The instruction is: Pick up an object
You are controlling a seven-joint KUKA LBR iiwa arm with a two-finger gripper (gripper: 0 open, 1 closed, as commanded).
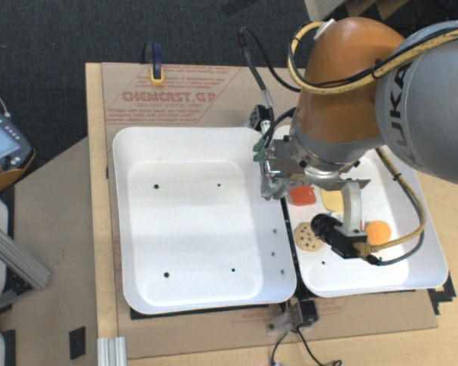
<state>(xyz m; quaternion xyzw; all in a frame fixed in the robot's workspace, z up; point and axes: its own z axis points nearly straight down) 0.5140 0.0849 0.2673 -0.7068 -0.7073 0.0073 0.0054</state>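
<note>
Hand [291,183] over bin [412,280] at frame right
I can't tell its state; red piece [302,196] near cookie [308,238] could foul my grasp.

2 bins on board [168,90], side by side, inner rims touching. Left bin [122,204] at view's left, right bin [412,273] at view's right. Right bin holds 4 items.
- Block [303,196]: rearmost, near shared rim.
- Slice [333,199]: just right of block.
- Cookie [308,239]: in front of block, beside shared rim.
- Ball [378,232]: right of cookie, front-right of slice.

Arm [351,82] above rear of right bin, overhanging shared rim. Clamp [156,63] on board's rear edge, behind left bin.
</note>
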